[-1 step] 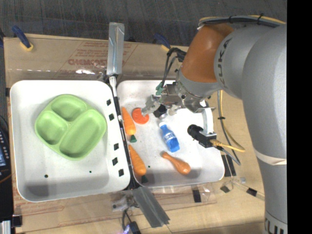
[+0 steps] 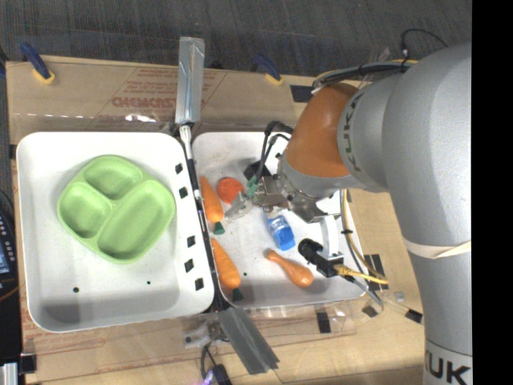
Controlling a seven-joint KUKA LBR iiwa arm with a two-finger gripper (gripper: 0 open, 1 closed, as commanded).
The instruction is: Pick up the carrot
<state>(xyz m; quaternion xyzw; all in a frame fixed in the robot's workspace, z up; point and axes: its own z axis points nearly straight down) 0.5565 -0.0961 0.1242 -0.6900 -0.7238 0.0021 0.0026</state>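
Lying along the left wall of the right bin (image 2: 240, 147), the carrot (image 2: 211, 200) sits at abt 9 o'clock in that bin, its length running roughly 12 to 6. A small green bit (image 2: 217, 228) lies just beside its lower end. At 6 o'clock from that, a second carrot (image 2: 226, 265) also hugs the wall, near the bin's bottom-left corner. At 3 o'clock of the first carrot, very close, is a round orange-red thing (image 2: 230, 188), poss. a tomato; can't tell if they touch. My gripper (image 2: 244, 204) hangs low, also at abt 3 o'clock of the carrot and near it, just under the red thing. Can't tell whether my gripper is spread or pressed together. At 4 o'clock from my gripper lies a blue bottle (image 2: 280, 232), and beyond it at 5 o'clock an orange pear-shaped piece (image 2: 290, 269). At 9 o'clock, across the divider, the left bin (image 2: 32, 215) holds a green sectioned plate (image 2: 116, 207). Both bins rest on the table (image 2: 377, 223).
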